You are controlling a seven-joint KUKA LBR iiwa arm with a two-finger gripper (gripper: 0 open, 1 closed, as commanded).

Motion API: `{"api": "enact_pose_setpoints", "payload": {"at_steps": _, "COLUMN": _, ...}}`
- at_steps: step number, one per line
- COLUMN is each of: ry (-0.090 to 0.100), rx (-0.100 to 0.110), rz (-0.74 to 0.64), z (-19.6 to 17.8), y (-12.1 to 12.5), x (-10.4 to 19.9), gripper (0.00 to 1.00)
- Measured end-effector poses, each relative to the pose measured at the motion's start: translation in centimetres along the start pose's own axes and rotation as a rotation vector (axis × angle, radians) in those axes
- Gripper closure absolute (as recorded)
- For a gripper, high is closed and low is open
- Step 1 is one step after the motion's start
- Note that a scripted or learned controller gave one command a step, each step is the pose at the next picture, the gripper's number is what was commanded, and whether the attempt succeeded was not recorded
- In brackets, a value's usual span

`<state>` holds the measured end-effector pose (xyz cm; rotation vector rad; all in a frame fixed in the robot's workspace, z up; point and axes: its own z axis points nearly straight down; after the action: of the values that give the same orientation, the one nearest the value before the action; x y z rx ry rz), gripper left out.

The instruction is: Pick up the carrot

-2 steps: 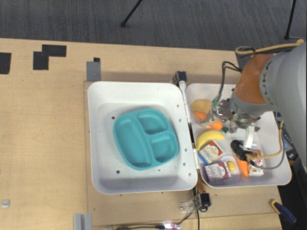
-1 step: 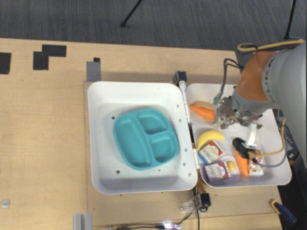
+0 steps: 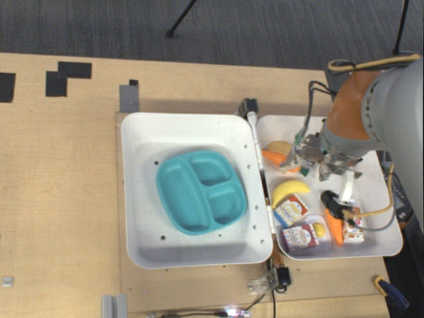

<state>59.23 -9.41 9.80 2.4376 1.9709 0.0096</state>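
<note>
The carrot [image 3: 273, 157], a short orange tapered piece, lies at the back left of the right bin [image 3: 391, 244], beside a tan bread-like piece [image 3: 281, 147]. My gripper [image 3: 307, 166] hangs low over the bin's middle, just right of the carrot. The wrist hides its fingertips, and I see nothing between them. A second orange tapered thing [image 3: 336, 231] lies near the bin's front right.
A yellow banana [image 3: 290, 189] and two food packets [image 3: 292, 211] [image 3: 305, 236] lie in the right bin's front half, with a red-and-white packet [image 3: 355, 233] at the right. The left bin [image 3: 136, 177] holds a teal divided plate [image 3: 201, 191].
</note>
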Motion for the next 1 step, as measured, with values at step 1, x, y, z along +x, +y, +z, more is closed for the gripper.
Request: {"api": "enact_pose_setpoints", "payload": {"at_steps": 1, "ry": 0.001, "rx": 0.007, "rz": 0.057, "z": 1.28, "y": 3.33, "x": 0.32, "gripper": 0.0}}
